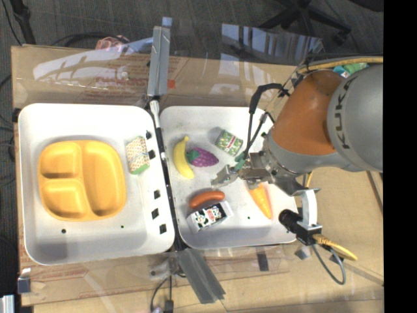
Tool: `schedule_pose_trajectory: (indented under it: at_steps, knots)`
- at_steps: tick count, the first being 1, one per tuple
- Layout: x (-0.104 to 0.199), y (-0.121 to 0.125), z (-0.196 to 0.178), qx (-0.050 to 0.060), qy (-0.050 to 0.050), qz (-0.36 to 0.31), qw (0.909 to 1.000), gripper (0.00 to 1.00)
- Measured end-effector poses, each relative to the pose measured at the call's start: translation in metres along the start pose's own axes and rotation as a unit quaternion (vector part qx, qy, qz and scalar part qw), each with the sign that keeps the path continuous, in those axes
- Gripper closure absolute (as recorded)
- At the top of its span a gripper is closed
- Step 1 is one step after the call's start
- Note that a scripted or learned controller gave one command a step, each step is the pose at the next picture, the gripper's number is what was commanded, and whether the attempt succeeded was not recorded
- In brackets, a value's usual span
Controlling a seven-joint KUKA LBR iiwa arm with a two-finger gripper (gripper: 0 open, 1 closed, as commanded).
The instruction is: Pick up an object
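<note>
My gripper hangs over the middle of the right bin, below the orange band of the arm. Its tip lies between the purple grapes and the brown sausage, with nothing visibly held. A yellow banana lies left of the grapes. A green can sits just above the gripper. An orange carrot lies partly under the wrist. A black-and-white carton rests near the bin's front edge.
The left bin holds a yellow divided plate and a small patterned packet by its right wall. A raised divider separates the two bins. A cable and yellow connector trail off the arm at the front right.
</note>
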State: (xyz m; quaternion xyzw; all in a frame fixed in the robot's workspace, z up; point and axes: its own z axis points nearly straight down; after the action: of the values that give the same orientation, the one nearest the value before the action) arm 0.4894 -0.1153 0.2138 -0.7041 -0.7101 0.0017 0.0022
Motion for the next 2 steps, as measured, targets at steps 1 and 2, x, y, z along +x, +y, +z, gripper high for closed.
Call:
schedule_pose_trajectory:
  at_steps: [1, 2]
  knots:
    - [0.0164, -0.0025, 0.1209, -0.001, 0.0, -0.018, 0.9998, 0.0]
    - [0.0152, -0.0021, 0.1114, -0.001, -0.001, -0.02, 0.9998, 1.0]
